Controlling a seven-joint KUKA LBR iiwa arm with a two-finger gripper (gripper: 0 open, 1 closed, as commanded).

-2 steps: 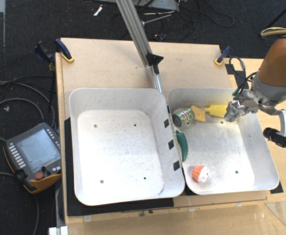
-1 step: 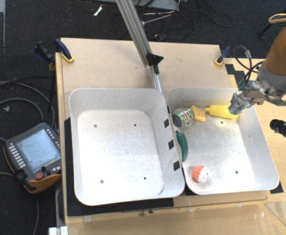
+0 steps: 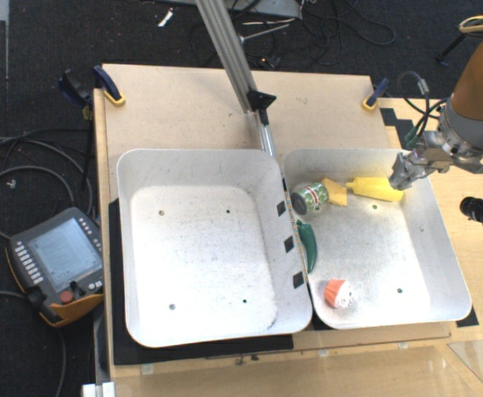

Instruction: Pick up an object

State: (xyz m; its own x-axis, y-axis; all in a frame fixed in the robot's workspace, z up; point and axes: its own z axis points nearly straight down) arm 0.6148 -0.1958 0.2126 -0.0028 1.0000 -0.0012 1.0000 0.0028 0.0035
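Looking down, you see the gripper [image 3: 405, 174] at the right bin's [image 3: 428, 246] far right edge, just over the yellow bottle's [image 3: 372, 189] thick end; you cannot tell from here how its fingers stand. That bottle lies flat, long axis running left-right, its narrow end pointing left toward a green can [image 3: 309, 198]. Count four things in this bin: one bottle, one can, one green tool [image 3: 308, 245] along the left wall, one orange-and-white piece [image 3: 338, 294] near the front. There are two bins; the left bin [image 3: 196, 246] sits alongside.
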